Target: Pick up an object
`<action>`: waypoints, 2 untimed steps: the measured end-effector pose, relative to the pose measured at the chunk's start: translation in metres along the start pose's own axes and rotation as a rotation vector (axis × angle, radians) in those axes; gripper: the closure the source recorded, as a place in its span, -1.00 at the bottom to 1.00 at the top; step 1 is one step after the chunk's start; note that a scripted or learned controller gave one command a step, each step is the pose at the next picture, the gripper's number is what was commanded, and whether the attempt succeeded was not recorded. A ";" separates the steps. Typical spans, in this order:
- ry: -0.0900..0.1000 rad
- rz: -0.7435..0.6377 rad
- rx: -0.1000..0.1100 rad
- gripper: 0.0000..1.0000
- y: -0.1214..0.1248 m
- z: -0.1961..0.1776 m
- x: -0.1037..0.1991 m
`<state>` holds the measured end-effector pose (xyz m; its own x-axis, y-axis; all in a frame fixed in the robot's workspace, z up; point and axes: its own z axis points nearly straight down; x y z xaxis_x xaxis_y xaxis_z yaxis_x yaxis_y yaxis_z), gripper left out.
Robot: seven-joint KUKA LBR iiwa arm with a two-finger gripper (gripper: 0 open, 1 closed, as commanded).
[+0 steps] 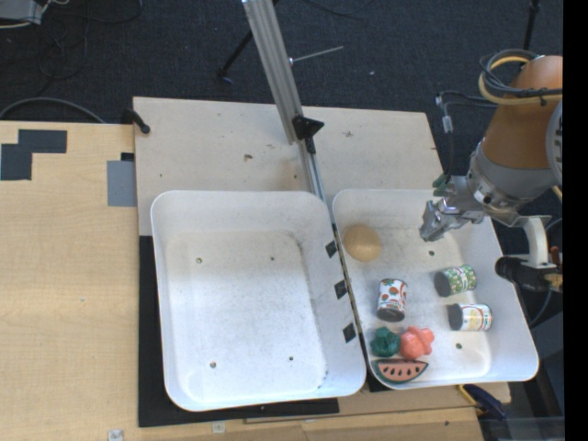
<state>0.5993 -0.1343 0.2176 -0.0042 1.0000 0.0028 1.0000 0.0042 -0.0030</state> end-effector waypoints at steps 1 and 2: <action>0.000 0.000 0.001 1.00 -0.001 0.009 0.054; 0.000 0.001 0.003 1.00 -0.008 0.016 0.104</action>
<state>0.5912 -0.0300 0.2024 -0.0031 1.0000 0.0026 1.0000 0.0032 -0.0057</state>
